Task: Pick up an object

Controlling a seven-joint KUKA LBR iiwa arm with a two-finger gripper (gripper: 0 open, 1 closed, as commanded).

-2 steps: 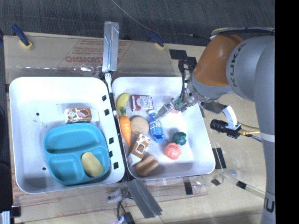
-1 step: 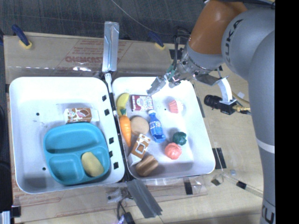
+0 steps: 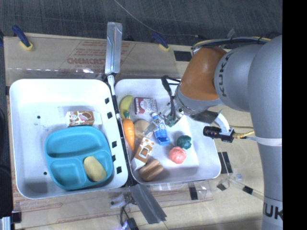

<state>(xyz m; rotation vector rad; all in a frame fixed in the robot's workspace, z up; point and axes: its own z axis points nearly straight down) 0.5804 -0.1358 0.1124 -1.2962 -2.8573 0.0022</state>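
My gripper [image 3: 171,116] hangs low in the right bin [image 3: 207,153], under the orange band of the arm. Just to its lower left lies a small blue bottle [image 3: 160,131]. Whether the gripper touches the bottle cannot be made out. Around it lie a red and white packet [image 3: 145,104], a banana [image 3: 125,105], a carrot [image 3: 128,133], a green lump [image 3: 184,141], a pink-red ball [image 3: 177,155], a brown and white carton [image 3: 144,149] and a bread roll [image 3: 150,169].
The left bin [image 3: 29,99] holds a blue divided tray [image 3: 72,150] with a yellow potato-like piece [image 3: 95,168] in it, and a brown snack packet [image 3: 80,118] behind it. A metal divider bar [image 3: 113,47] stands between the bins.
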